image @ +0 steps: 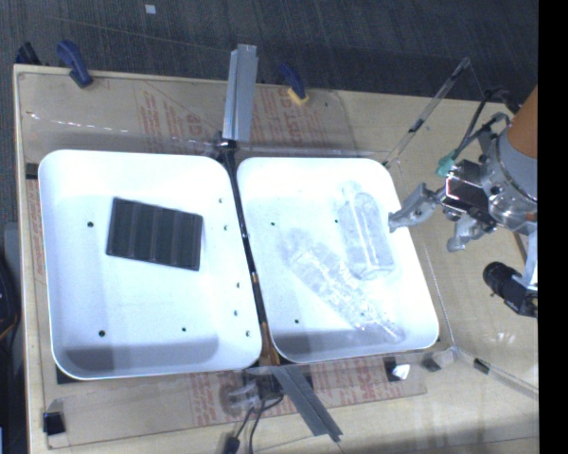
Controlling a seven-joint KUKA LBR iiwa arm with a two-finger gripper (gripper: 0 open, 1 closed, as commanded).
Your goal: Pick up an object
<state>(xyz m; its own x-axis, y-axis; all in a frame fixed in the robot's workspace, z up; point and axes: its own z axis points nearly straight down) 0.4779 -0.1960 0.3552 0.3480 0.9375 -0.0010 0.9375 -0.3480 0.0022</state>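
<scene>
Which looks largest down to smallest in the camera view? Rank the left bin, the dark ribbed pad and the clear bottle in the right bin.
1. Left bin, by far the largest.
2. Dark ribbed pad, lying flat in the left bin.
3. Clear bottle, somewhat smaller than the pad; its transparent edges are faint against the white, so the margin is unsure.

Dark grey carpeted floor (265, 17) beyond a pale wooden bench top (123, 102), blue clamps (76, 64) along its far edge, bright overhead light glaring off the surfaces

Clear plastic bottle (364, 235) lies flat in right bin (265, 187), beside crumpled clear wrapper (336, 287).
</scene>
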